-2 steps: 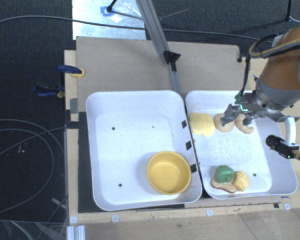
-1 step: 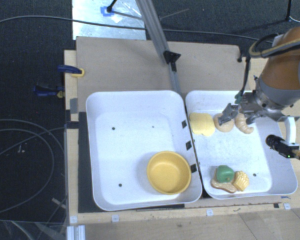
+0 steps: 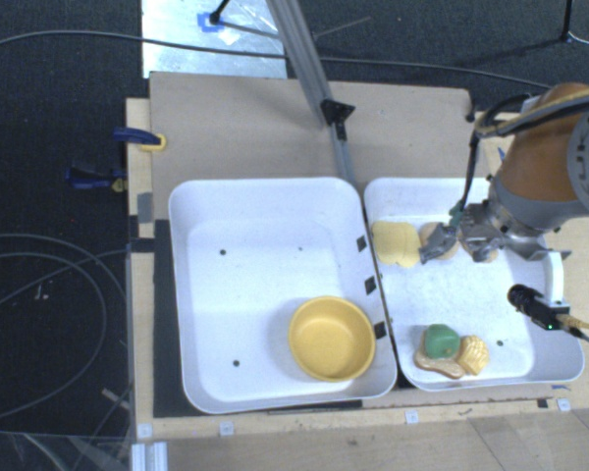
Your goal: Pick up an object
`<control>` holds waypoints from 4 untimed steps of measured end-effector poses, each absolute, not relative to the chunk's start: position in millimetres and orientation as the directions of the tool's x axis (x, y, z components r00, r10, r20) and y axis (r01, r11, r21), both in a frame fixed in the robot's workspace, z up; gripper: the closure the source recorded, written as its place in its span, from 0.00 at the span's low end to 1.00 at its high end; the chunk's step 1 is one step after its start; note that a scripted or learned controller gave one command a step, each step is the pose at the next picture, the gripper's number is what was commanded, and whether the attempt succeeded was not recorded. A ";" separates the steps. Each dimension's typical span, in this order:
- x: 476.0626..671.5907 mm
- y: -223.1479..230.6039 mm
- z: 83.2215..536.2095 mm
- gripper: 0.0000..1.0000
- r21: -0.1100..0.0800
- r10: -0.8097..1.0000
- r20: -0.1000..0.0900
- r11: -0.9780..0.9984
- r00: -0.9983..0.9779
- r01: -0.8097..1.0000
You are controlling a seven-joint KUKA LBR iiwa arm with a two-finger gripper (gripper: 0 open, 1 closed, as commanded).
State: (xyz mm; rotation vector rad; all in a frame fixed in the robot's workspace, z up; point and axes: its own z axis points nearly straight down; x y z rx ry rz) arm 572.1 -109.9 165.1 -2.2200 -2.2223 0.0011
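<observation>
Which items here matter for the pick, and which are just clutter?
In play: end effector, down in the right bin; pale yellow object and small tan object beside it.

Lying about: yellow bowl in the left bin; green and yellow toy pile; blue clamps at bench edge.

Even bright overhead light on my white bins, soft shadows inside their walls, glare patch beyond the surface, slightly soft focus overall
</observation>
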 end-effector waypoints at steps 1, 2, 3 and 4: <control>574.3 -106.1 103.0 0.00 -0.003 1.000 0.001 0.000 0.000 1.000; 574.9 -106.0 90.5 0.00 0.000 1.000 0.000 0.000 0.000 1.000; 575.7 -106.0 101.6 1.00 0.003 1.000 0.000 -0.001 0.001 1.000; 580.7 -103.1 145.6 1.00 0.005 1.000 -0.001 0.005 -0.005 1.000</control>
